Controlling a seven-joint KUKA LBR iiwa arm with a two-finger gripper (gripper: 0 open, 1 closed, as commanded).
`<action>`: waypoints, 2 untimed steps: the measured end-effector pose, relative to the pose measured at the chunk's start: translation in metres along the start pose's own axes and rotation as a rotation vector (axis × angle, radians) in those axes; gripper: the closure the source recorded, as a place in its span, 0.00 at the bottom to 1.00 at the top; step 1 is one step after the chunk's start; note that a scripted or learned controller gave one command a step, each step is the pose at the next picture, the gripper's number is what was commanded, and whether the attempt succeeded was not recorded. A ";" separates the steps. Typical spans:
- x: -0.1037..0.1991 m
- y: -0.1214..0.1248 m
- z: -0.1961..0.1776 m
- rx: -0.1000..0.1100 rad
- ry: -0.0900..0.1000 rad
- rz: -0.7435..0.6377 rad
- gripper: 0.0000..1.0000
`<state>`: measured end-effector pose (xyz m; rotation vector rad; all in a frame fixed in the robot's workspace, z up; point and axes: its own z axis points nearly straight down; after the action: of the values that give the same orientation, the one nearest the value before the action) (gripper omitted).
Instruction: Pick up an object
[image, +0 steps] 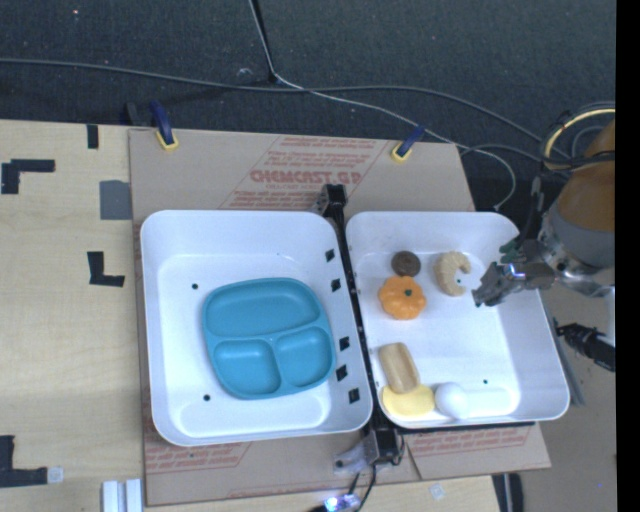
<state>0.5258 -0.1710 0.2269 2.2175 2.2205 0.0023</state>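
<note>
Red print on the cardboard sheet (300, 175) reads "CHEMCAST GP", possibly more below. The gripper (490, 290) sits over the right bin's (530, 400) right edge, just beside the bitten doughnut (452, 272); finger state cannot be told. The orange pumpkin (402, 298) lies nearer the left edge.

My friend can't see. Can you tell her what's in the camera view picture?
A robot gripper hovers at the right bin's right side, near a cream donut. That bin also has an orange pumpkin and a brown ball. The left bin holds a blue divided plate.
</note>
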 end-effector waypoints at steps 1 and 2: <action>0.000 0.001 -0.026 0.001 0.000 0.000 1.00; 0.055 0.006 -0.031 0.004 0.003 -0.005 1.00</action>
<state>0.5319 -0.1160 0.2575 2.2147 2.2299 0.0015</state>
